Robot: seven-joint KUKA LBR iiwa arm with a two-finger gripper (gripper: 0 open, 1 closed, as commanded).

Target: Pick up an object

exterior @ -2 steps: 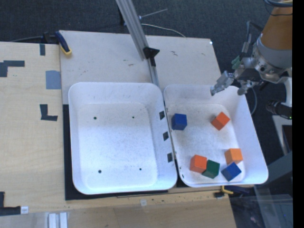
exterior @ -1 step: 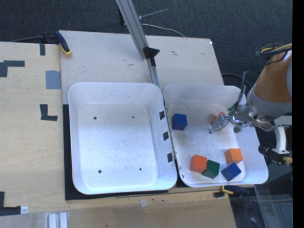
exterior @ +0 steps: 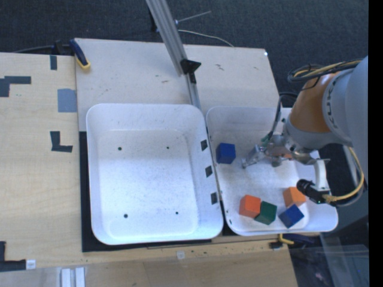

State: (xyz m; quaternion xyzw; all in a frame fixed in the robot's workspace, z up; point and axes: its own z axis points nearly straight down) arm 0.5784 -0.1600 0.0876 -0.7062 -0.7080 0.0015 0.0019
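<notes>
Desk [exterior: 36, 160]: pale wood-grain top with a lighter board laid across the middle, grey and dark tape patches on its left part. No readable writing or labels anywhere.

Arm [exterior: 335, 109]: smooth grey casing with an orange band above the wrist, entering from the right and reaching over the right bin. Black and yellow cables run along its lower side.

Left bin [exterior: 99, 178]: shallow white plastic tray with rounded corners, floor finely speckled, four small dark dots near the corners.

Right bin [exterior: 239, 121]: same white plastic with a rounded rim, touching the left bin along their shared edge. Three small black tabs sit along that edge.

Aluminium strut [exterior: 170, 31]: ribbed, silvery, slanting down from the top of the view to a black bracket near where the bins meet.

Gripper [exterior: 252, 158]: metallic grey, low over the floor of the right bin, pointing left. The fingers appear slightly parted with nothing between them; the tips are small and somewhat blurred. It holds no block and touches none.

Blocks, all in the right bin, all matte cubes:
- Blue cube [exterior: 225, 153]: alone, in the middle left of the bin, near the gripper tips but apart from them.
- Orange-red cube [exterior: 249, 206]: near the bin's front edge, touching the green one.
- Dark green cube [exterior: 266, 212]: just right of the orange-red cube.
- Second blue cube [exterior: 291, 215]: at the front right corner.
- Orange cube [exterior: 294, 195]: just behind that blue cube, touching it.

Clamp handle [exterior: 79, 54]: blue and yellow, on the desk's back left corner.
</notes>
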